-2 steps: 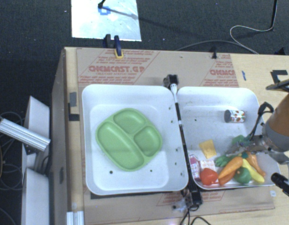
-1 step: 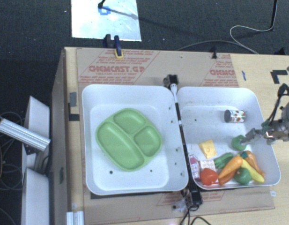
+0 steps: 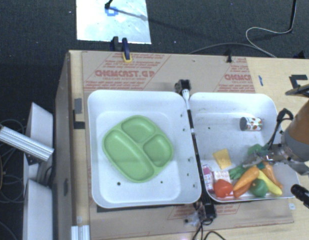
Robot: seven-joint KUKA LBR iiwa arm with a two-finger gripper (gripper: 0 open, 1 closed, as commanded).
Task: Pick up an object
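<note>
"Dark carpet surrounded the tabletop [image 3: 144, 66]; where was the carrot [image 3: 246, 177]?"

"It lay in the right bin [image 3: 229, 104], under the hand [image 3: 259, 156]. Grip state: nobody could tell. It looked light, stiff, slippery; take its middle."

The arm [image 3: 300, 134] enters from the 3 o'clock edge of the view, its grey body bearing an orange band above the wrist. It is bent low and reaches toward 9 o'clock. The gripper [image 3: 262, 156] sits at its end, at about 4 o'clock in the view; its tip is too blurred to read.
</note>
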